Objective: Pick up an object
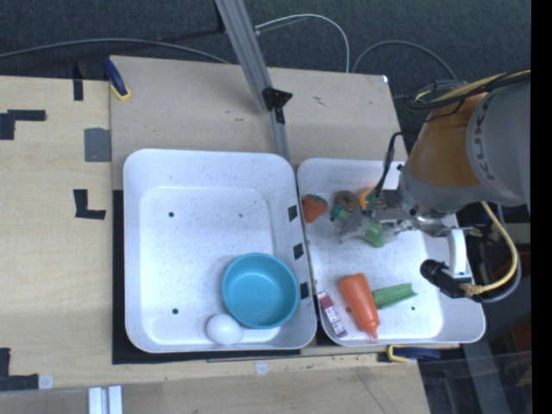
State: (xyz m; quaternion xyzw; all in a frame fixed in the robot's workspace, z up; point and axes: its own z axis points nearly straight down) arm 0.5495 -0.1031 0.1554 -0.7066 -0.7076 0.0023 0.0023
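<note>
The gripper (366, 222) hangs over a small green toy (374, 235) in the right bin (431, 317); whether it grasps is unclear; the toy looks light, rigid, slippery; best pinched across its middle.

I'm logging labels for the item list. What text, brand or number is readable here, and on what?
None can be read.
Small red packet in the right bin: pale label, too blurred to read.
Orange bottle: no legible print.
Blue bowl: no markings seen.

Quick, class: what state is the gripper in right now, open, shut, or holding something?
Gripper: cannot be told; it is low in the right bin, among the small objects there.
</note>
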